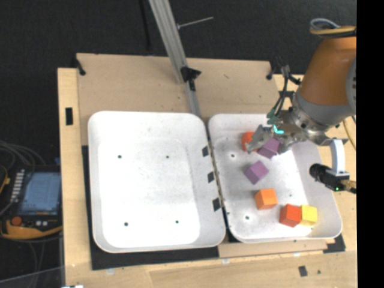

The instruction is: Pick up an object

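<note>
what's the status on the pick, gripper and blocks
Gripper low in right bin, at a purple block; grasp unconfirmed. Orange-red block just beside. Second purple block, orange, red, yellow lie loose.

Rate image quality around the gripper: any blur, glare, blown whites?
Camera view: gripper looks soft, its outline merging with the purple block beside it; right bin and left bin read near-white with little surface detail; cubes cast only faint shadows, so lighting seems diffuse; surroundings fall dark.
</note>
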{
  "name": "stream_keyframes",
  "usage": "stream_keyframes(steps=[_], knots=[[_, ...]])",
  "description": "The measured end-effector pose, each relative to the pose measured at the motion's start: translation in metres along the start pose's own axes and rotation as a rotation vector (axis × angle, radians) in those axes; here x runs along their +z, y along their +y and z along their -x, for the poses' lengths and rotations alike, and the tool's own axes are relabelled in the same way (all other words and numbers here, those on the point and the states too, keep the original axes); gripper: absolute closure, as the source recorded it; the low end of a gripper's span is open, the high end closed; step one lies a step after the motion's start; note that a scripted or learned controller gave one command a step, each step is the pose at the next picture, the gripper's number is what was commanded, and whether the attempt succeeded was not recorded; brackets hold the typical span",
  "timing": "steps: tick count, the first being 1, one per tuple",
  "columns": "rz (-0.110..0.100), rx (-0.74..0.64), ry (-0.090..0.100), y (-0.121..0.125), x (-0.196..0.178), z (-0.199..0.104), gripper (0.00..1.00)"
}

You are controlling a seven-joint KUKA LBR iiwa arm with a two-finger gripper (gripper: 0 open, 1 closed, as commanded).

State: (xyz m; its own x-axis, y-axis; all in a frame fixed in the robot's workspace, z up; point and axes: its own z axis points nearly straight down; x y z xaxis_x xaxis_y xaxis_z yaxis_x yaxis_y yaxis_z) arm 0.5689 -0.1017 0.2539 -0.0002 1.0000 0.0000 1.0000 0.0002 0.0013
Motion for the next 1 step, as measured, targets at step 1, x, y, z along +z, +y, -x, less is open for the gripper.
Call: stream_keyframes(steps=[1], knots=[[-0.006, 0.002, -0.001, 0.006, 0.0583, 0.0065, 0.0]])
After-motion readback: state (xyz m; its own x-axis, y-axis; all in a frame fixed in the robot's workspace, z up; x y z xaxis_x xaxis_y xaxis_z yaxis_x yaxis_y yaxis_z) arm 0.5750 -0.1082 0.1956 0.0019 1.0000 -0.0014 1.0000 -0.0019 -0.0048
